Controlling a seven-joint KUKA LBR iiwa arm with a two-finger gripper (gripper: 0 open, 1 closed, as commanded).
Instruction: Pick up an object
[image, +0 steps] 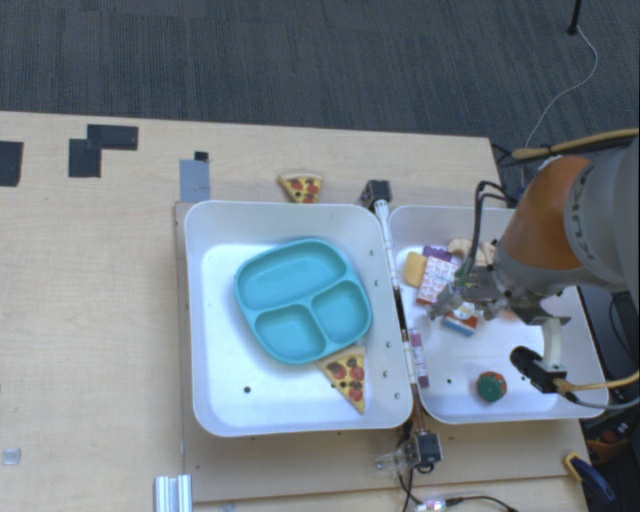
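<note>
My gripper (458, 300) is low in the right bin (450, 405), reaching in from the right under the orange-banded wrist. It hangs over a small red, white and blue item (461, 323) and sits just right of a pink and purple packet (435, 272). A yellow piece (413, 267) lies left of the packet, and a beige piece (460, 246) lies behind it. A green ball with a red spot (490, 386) rests near the bin's front. The gripper's own body hides what lies directly under it.
The left bin (215, 400) holds a teal divided plate (303, 299) and a toy pizza slice (347, 376) at its front right. Another pizza slice (301, 187) lies on the bench behind the bins. A black cable (535, 368) loops beside the arm.
</note>
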